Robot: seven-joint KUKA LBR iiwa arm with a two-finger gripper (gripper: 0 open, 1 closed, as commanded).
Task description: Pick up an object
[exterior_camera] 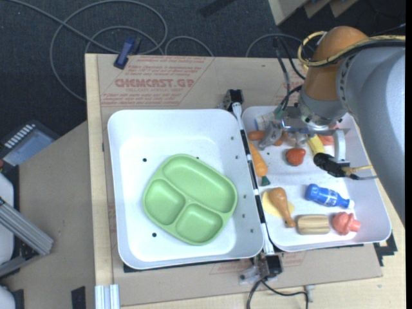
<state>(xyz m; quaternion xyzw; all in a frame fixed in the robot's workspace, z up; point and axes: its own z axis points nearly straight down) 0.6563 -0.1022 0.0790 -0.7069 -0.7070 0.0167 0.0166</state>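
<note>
stage: you're at the reach, nothing lifted | pincer [291, 129]: low in right bin [370, 221], upper right of frame, grip state can't tell | tomato [295, 156]: just below it, loose

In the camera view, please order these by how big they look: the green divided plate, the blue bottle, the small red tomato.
1. green divided plate, by far the largest
2. blue bottle
3. small red tomato

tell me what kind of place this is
Probably a robotics lab test bench, not a kitchen: a grey arm with an orange band reaches over two shallow white plastic bins, and loose black cables trail across the dark carpet.
</note>
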